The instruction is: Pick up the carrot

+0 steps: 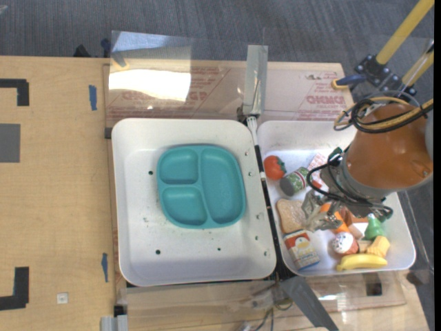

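The carrot (346, 218) is lying in the right bin (406, 243), near its middle, as an orange piece wedged among other toy food: a green piece (375, 227) to its right, a white strawberry-speckled piece (342, 243) just below it, and a banana (362, 261) along the bin's near rim. A bread slice (291, 214), a tomato (274, 166), a green can (296, 181) and a small carton (303, 249) are crowding the bin's left half. Judging by its look, the carrot is probably a light, stiff plastic toy with a smooth, somewhat slippery skin, so it is likely calling for a hold across its thicker middle rather than its tapering tip. Part of it is being hidden by the arm.

The pincer (322, 209) is hanging low in the same bin, just left of the carrot and beside the bread slice, under the orange wrist band (386, 154). How far apart it is standing cannot be told; the metal parts are blurring into the clutter, and nothing is visibly sitting in its hold. Whether it is touching the carrot is also unclear.

The left bin (131, 192) is carrying a teal divided plate (202, 185), well apart from the work, on the table (55, 185).
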{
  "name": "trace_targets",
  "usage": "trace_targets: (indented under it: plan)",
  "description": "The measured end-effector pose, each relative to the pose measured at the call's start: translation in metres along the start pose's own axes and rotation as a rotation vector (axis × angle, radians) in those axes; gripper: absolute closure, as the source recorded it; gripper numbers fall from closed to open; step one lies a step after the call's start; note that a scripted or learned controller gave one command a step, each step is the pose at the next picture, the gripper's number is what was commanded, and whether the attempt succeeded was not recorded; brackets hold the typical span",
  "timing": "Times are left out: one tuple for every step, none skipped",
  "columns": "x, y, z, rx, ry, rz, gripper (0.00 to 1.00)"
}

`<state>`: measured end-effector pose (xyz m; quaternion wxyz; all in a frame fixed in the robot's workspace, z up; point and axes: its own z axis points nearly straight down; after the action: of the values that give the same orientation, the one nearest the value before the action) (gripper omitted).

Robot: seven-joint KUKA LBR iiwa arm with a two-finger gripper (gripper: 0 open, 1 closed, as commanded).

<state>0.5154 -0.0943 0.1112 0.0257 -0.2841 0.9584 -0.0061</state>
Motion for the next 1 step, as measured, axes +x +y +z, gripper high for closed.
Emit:
trace_targets:
  plan:
    - [-0.0437,-0.0036,-0.1149,-0.019,0.032,-0.045,1.0]
